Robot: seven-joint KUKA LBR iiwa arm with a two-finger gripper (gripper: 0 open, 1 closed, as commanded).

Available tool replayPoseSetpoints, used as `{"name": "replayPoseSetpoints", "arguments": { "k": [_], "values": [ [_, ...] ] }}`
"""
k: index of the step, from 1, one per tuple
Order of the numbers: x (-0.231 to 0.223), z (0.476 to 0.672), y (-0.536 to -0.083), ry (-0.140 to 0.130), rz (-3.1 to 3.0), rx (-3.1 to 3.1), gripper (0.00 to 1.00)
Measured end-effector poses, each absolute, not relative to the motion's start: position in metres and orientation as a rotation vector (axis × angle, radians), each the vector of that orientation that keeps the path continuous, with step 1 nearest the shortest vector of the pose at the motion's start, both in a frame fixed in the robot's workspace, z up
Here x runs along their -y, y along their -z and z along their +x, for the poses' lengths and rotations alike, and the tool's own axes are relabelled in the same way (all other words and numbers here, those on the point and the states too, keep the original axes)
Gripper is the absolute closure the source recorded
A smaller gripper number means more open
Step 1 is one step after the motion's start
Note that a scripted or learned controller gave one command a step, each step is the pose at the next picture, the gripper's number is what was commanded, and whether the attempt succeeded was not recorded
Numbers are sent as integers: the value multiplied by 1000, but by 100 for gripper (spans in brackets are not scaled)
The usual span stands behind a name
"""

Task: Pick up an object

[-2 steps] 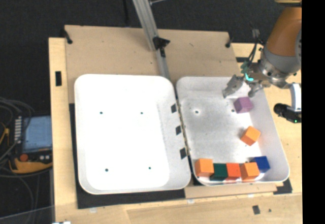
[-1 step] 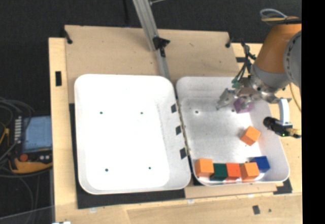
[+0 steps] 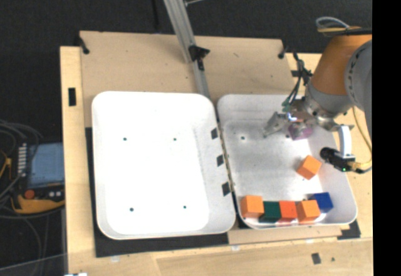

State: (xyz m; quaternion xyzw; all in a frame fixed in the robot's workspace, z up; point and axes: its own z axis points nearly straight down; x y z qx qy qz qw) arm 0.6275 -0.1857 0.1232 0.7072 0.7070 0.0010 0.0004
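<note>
We find the gripper [image 3: 289,123] in the upper right part of the frame, low over the far end of the right bin [image 3: 250,162]; its metal parts blur together there, so we cannot tell its state, nor whether anything is caught in it. A small purple object [image 3: 303,131] shows just beside it on its right, too indistinct for us to say whether they touch. Below and to the right, well inside the same bin, an orange block [image 3: 308,167] lies alone and tilted. Along the bin's lower wall a row sits packed together: an orange cube [image 3: 252,205], a green cube [image 3: 271,210], two more orange ones and a blue cube [image 3: 322,201] at the right end. The left bin [image 3: 153,162] fills the middle left of the frame. We judge the main risks to be these: a close on the purple piece could nudge it away if the approach is off centre, and the packed row leaves little room beside any single cube, so a try there may jam against its neighbours or the wall.
</note>
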Motion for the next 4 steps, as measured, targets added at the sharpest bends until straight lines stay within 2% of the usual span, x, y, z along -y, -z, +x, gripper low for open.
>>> {"name": "replayPoseSetpoints", "arguments": {
  "k": [1,2,3,4],
  "values": [
    [187,629,-133,-6,2220,-2218,100],
    [186,631,-199,-7,2213,-2219,100],
    [187,632,-240,-6,2212,-2224,100],
    [189,632,-209,6,2219,-2224,100]
  ]
}}
